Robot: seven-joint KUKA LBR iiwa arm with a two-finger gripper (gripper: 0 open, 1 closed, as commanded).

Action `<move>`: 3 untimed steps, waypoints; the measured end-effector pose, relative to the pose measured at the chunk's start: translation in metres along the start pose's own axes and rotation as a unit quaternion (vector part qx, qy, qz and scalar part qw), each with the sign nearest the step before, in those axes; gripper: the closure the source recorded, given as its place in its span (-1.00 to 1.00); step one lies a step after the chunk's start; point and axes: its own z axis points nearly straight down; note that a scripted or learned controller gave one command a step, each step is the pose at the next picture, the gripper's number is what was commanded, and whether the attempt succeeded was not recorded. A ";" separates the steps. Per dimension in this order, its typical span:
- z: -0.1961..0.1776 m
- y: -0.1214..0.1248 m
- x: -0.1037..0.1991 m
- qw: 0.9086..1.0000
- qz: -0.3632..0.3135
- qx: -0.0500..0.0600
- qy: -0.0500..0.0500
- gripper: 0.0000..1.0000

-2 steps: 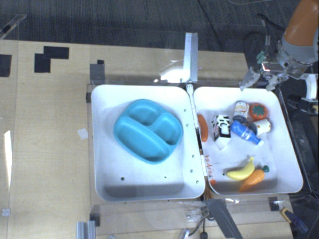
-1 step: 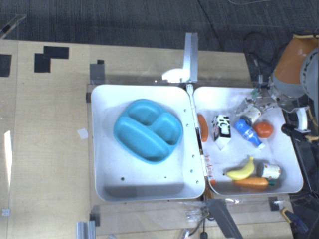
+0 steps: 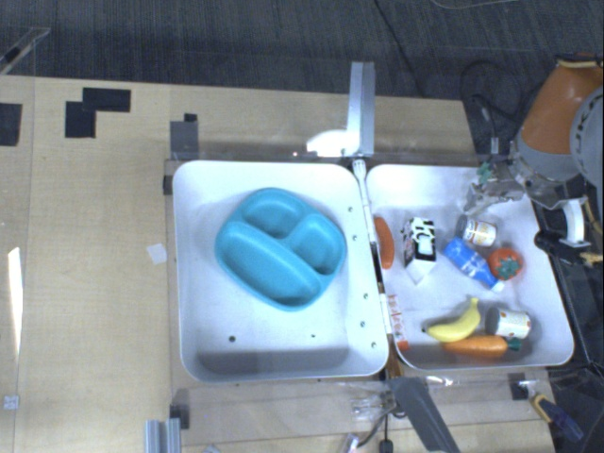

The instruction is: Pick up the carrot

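Carrot (image 3: 479, 345) near edge of right bin (image 3: 557, 347), touching banana (image 3: 454, 325); stiff, light, smooth, grab mid-body. Gripper (image 3: 491, 189) at far side, opening unclear.

The worktop (image 3: 85, 253) and both white bins (image 3: 189, 253) are being viewed from one fixed overhead camera, angled down, moderately distant.

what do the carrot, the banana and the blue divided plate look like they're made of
Carrot: likely moulded plastic, smooth uniform orange with a slight sheen. Banana: probably plastic too, even yellow, glossy highlight. Blue divided plate: seemingly hard plastic, one flat colour, soft rounded moulded edges.
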 end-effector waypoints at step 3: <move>0.015 0.008 0.046 0.884 -0.467 -0.002 -0.001 1.00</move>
